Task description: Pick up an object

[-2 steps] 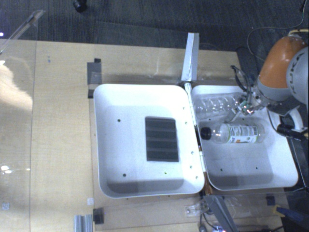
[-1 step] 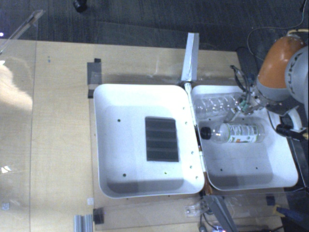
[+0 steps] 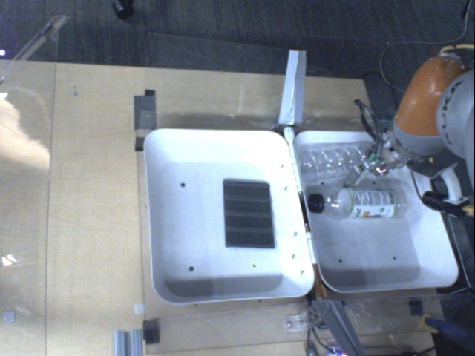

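Clear bottle (image 3: 361, 203), label unreadable, in right bin (image 3: 386, 269); end effector (image 3: 378, 160) opening indiscernible.

This looks like a robotics lab or test cell: a pale wooden surface (image 3: 82, 221) carries two shallow white bins (image 3: 215, 154) (image 3: 386, 269) fixed side by side, an industrial arm (image 3: 434, 106) with loose cabling reaches in, and dark carpet (image 3: 223, 13) lies beyond, with metal brackets (image 3: 145, 113) bolted around the bins.
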